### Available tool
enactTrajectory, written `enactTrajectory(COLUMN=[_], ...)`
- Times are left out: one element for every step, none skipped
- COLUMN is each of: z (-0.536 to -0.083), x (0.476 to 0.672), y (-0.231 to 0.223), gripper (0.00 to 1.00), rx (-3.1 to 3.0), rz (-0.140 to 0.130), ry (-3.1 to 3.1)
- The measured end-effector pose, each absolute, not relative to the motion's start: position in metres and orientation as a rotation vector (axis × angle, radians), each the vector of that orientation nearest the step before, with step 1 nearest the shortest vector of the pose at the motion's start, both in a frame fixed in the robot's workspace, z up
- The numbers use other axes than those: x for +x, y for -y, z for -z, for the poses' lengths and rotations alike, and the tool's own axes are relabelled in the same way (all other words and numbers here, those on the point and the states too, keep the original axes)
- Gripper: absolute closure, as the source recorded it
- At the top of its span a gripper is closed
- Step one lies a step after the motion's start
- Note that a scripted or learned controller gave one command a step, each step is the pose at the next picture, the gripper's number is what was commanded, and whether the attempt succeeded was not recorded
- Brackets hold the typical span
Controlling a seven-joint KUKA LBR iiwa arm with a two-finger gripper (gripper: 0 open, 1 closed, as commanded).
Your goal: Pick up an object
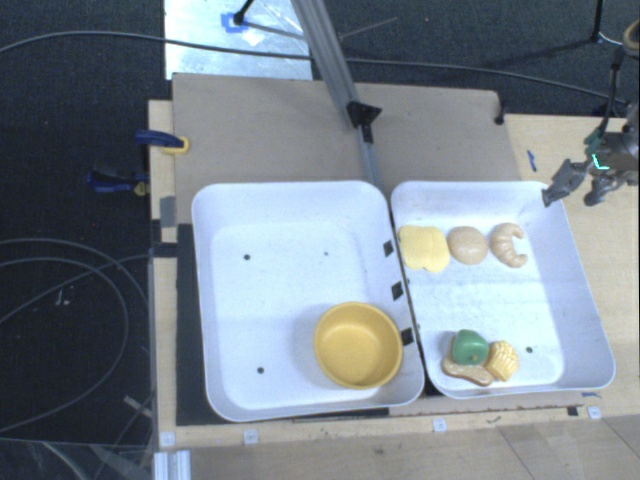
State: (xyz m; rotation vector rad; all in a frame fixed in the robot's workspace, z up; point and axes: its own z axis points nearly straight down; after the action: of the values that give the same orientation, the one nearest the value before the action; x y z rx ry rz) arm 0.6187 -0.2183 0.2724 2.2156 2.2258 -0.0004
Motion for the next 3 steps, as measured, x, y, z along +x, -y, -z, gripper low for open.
enactTrajectory(z=[-0.273,-0.228,-0.186], x=[0.619,0.629,0.633], y=[0.218,0.216,0.218], gripper=[0.00,0.00,0.00], rx=[2.214,2.211,2.213], rz=[-0.001,0.000,0.001], ry=[-2.225,-2.229,-2.229])
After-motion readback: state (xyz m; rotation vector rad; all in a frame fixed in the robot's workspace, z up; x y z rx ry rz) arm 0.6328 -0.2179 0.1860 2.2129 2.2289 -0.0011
